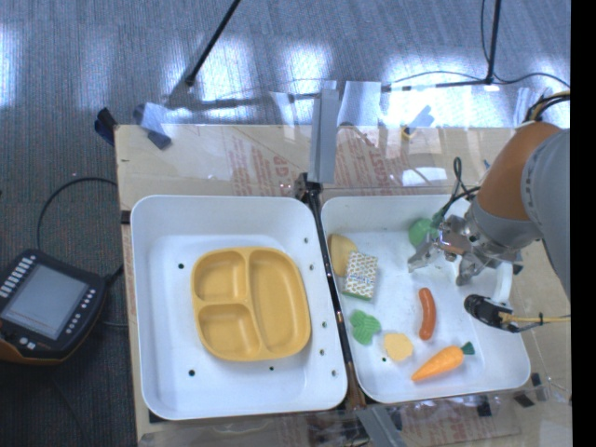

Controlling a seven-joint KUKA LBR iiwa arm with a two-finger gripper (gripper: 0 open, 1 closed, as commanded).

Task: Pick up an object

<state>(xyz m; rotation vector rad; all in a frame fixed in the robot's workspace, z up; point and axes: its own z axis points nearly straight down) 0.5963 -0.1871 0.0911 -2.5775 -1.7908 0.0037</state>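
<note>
The right bin (507, 366) holds several toy foods. A red sausage (426, 313) lies in its middle, an orange carrot (438, 363) near the front, and a green piece (421, 231) at the back. My gripper (440, 265) hangs over the back of this bin, just right of the green piece and above the sausage. It is open, with bare bin floor showing between its fingers. A patterned white block (361, 275), a pale yellow lump (341, 250), a green leafy piece (365, 326) and a yellow disc (398, 346) lie along the bin's left side.
The left bin (158, 250) holds a yellow divided plate (250, 303). A black cable end (484, 310) hangs from the arm over the right bin's right side. A tablet (42, 305) sits on the floor at far left.
</note>
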